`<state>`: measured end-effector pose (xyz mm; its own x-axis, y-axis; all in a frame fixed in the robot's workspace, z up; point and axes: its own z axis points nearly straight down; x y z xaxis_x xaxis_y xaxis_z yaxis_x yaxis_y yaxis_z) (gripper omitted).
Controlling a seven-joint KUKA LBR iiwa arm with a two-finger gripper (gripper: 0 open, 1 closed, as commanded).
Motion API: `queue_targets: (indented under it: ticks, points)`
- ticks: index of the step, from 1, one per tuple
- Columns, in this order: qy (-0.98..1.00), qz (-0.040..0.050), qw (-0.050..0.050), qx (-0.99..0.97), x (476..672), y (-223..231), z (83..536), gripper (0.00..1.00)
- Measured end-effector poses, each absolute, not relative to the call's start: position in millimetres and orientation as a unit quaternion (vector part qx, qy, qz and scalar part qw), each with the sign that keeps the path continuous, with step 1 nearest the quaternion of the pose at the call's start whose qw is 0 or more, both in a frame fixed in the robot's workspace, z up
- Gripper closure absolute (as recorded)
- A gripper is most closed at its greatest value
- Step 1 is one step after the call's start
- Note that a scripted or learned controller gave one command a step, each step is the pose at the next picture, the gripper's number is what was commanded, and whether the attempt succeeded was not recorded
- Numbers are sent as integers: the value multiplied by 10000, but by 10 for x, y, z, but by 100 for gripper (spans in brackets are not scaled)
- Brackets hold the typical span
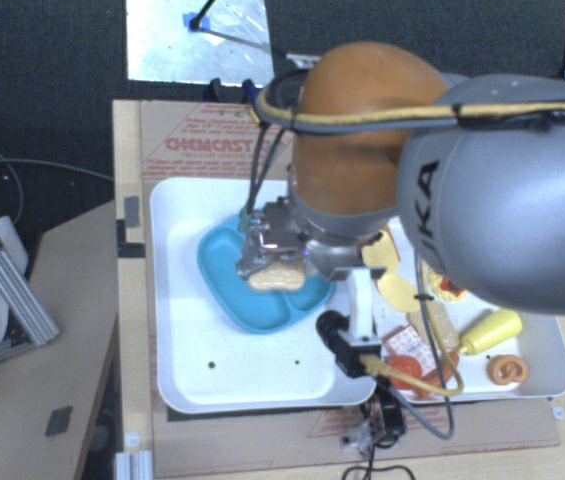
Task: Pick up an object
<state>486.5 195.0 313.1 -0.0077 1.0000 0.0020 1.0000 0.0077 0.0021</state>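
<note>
Nearest the lens we noted the grey arm [502,188], its bulk covering the right bin [547,373], with the orange band [362,118] behind it above the wrist. Below the wrist the gripper [260,253] was down in the left bin [192,368], over a blue sectioned tray [247,303]. We could not tell whether the hand was released or clenched, the parts there being too crowded to read. We logged a pale tan object [277,278] lying in the tray, just beside the gripper tip; whether it was touched we could not say. In the right bin we recorded a yellow bottle-like item [492,330], a small brown ring [507,370] near it, and a red-and-white packet [407,353]. Cables [262,158] ran down to the wrist.
</note>
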Motion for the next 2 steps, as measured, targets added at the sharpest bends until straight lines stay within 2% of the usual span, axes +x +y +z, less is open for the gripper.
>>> queue_targets:
  ticks: [1,2]
  points:
    - [7058,49,41,7084,5349,1282,4114,100]
    - [7067,-39,-27,7075,4884,1111,3111,100]
